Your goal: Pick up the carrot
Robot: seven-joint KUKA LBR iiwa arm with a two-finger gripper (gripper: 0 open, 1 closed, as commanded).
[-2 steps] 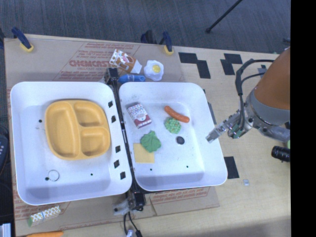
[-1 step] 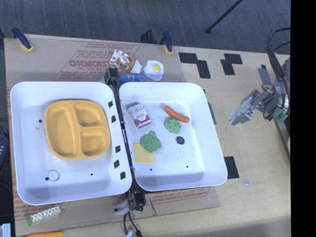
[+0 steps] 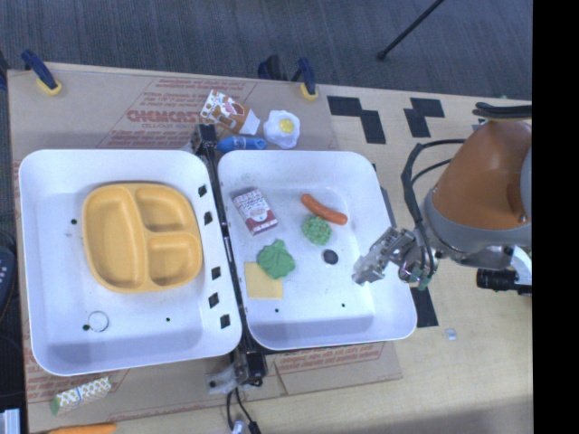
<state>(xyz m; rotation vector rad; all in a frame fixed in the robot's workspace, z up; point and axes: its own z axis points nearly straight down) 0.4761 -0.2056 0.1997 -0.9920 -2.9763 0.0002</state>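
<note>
The gripper (image 3: 373, 267) is hovering at the right bin's (image 3: 384, 319) right edge; finger spread unclear. The carrot (image 3: 324, 209) is lying up-left of the fingers, bare floor between.

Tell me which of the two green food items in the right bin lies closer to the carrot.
The smaller, round green item lies closer; it sits just below the carrot. The larger, leafy green one lies farther left and lower, touching the yellow slice.

Jaws (image 3: 369, 269) low over right bin (image 3: 357, 319), nothing between them. Carrot (image 3: 324, 209) up-left of jaws, apart; broccoli (image 3: 317, 231) nearer.
</note>
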